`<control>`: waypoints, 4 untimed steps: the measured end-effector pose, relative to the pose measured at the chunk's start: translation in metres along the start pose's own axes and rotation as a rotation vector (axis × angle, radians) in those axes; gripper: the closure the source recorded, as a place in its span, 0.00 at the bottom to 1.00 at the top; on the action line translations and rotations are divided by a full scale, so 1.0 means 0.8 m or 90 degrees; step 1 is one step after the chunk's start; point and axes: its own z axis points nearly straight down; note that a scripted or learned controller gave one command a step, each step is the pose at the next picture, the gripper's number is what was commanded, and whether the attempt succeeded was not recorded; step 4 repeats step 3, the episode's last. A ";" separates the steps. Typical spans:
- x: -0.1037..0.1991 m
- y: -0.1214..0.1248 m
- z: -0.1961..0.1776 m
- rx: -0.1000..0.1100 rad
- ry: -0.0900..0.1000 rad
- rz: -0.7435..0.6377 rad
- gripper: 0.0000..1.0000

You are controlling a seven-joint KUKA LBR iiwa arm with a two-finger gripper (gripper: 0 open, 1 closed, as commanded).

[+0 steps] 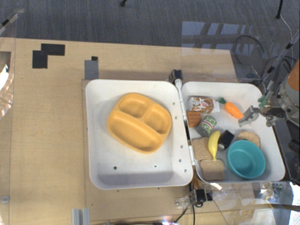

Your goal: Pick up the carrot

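Camera view: tapered smooth orange carrot (233,109) beside metal tool (249,116).

Light is bright and even, falling from overhead, so shadows stay soft and short. The left bin (101,172) carries a faint grey shade along its lower inside wall, and the yellow plate (139,122) casts a thin dim rim beneath its lower edge. Pale glare streaks the clear panel (211,36) above the right bin (243,89) and the worktop (47,139) at its far left edge. Focus is fairly sharp mid-frame; the hand (251,115) looks slightly smeared.
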 end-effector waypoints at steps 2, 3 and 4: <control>-0.055 0.121 0.204 -0.001 0.007 0.124 0.00; -0.055 0.124 0.188 -0.005 0.003 0.119 1.00; -0.055 0.124 0.188 -0.005 0.003 0.119 1.00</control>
